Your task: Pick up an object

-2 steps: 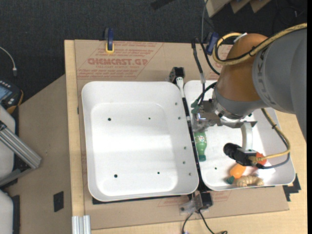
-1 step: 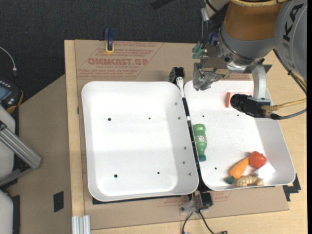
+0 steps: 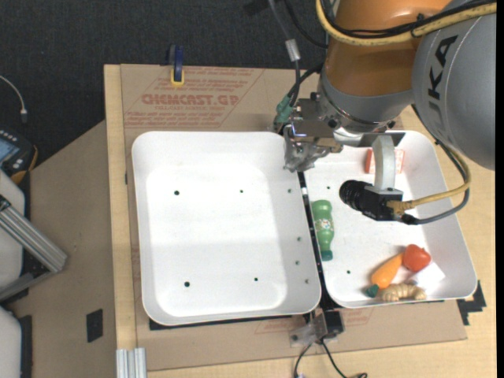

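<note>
My gripper hangs over the far end of the ridge between the two bins, below the orange band of the arm. In the right bin a green bottle lies along the left wall, a short way nearer than the gripper and apart from it. An orange carrot, a red pepper and a beige knobbly root are grouped at the bin's near right corner. A red and white item lies at the far right, partly hidden by a white strap.
The left bin sits beside the right one on a cardboard sheet. A black cylinder with a yellow cable hangs from the arm over the middle of the right bin. A blue clamp holds the cardboard's far edge.
</note>
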`<state>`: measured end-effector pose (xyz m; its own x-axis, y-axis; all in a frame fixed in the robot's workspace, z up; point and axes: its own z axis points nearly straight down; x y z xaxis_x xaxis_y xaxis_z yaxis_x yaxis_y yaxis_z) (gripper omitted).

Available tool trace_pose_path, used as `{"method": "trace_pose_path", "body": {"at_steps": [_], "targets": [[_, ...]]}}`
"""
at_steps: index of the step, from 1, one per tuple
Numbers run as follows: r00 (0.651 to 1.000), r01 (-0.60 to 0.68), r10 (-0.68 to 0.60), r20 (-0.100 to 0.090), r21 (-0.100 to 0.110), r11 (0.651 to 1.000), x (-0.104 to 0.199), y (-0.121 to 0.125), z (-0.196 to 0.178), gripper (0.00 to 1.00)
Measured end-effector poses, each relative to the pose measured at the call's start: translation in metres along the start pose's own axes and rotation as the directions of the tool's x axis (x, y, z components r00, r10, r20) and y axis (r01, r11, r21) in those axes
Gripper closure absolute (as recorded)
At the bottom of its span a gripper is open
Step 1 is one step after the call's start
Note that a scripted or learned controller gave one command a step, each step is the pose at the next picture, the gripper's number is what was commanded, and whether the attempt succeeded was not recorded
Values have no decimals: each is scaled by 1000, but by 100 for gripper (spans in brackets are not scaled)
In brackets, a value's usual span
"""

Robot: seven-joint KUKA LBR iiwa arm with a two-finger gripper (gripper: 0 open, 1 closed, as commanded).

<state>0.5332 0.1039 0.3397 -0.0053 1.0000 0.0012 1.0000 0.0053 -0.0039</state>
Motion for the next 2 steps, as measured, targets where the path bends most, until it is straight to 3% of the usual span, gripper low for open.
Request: {"method": "trace_pose_path", "body": {"at_steps": [1, 2], "targets": [[1000, -8, 8, 2, -24, 1000, -33, 60, -133, 100], [1000, -1, 1, -1, -12, 1000, 0, 41, -168, 100]]}}
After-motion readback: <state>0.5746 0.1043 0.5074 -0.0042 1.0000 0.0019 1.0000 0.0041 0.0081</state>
